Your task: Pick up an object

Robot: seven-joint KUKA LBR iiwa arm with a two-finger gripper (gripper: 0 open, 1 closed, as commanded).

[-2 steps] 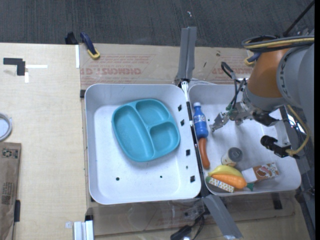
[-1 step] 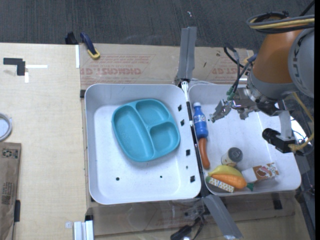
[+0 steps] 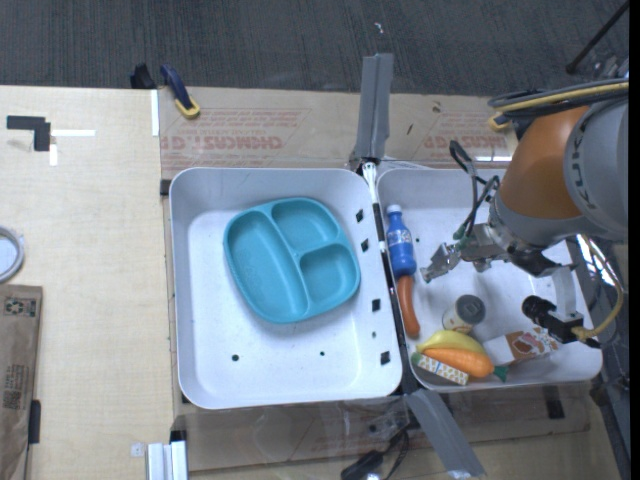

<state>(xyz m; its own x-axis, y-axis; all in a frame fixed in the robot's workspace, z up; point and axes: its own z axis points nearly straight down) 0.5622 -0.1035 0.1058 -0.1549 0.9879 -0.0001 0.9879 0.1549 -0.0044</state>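
Gripper (image 3: 437,266) hangs over the right bin (image 3: 432,190), fingers slightly apart w/ nothing between them, so released and not grasping. Counts: 2 white bins side by side, 1 blue divided plate, 1 bottle, 1 hot dog, 1 banana, 1 carrot, 1 small round can-like item, plus 1 flat printed packet, approx. Nearest edge of the right bin has the pile: banana (image 3: 452,341) lying on top of the carrot (image 3: 470,360), w/ a pale speckled block (image 3: 442,370) just under them at the front wall; the printed packet (image 3: 526,344) sits just right of the carrot. Slightly further back the round grey item (image 3: 469,310) sits beside the banana, below the gripper. Along the bin's left wall the hot dog (image 3: 409,308) lies lengthwise, its far end touching the blue bottle (image 3: 400,243), white cap pointing away. Left bin (image 3: 190,298) holds only the blue plate (image 3: 291,258), 3 compartments, tilted a bit, near the centre. Bench is light wood; brown cardboard w/ red print runs behind both bins. Left edge of bench has a tape roll (image 3: 6,255) and a brown paper bag (image 3: 18,353); a blue-yellow clamp (image 3: 179,91) sits at the far back. Beyond the bench, dark grey carpet.
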